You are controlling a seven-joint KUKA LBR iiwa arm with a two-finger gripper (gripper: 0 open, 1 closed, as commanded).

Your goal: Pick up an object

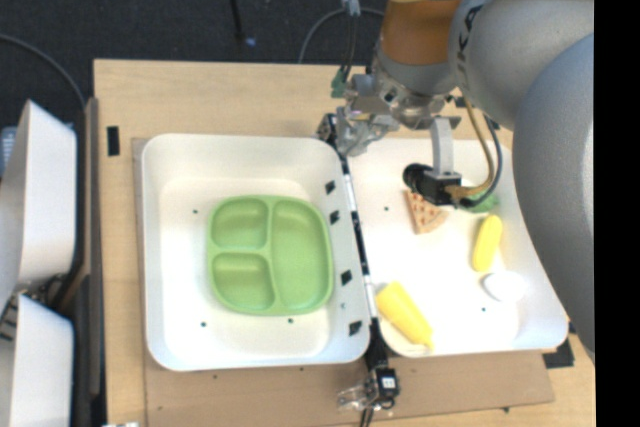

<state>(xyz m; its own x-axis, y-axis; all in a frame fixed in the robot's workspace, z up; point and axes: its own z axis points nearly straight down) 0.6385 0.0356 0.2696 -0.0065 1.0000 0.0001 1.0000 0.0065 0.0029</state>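
Observation:
The arm's orange band and grey wrist hang over the far edge of the right bin (530, 315). My gripper (345, 131) is at the far end of the divider between the two bins, and nothing shows in it. In the right bin lie a tan triangular wedge like a pizza slice (427, 214), a yellow oblong piece (487, 243), a small white round piece (504, 287) and a second yellow oblong piece (403, 312) on a pale dish at the near left corner. All lie nearer than the gripper and to its right.
A green divided plate (270, 255) lies in the middle of the left bin (170, 175). The black-clipped divider (352, 235) runs between the bins. The wooden bench (200, 80) surrounds them, with white boxes (40, 195) at the far left.

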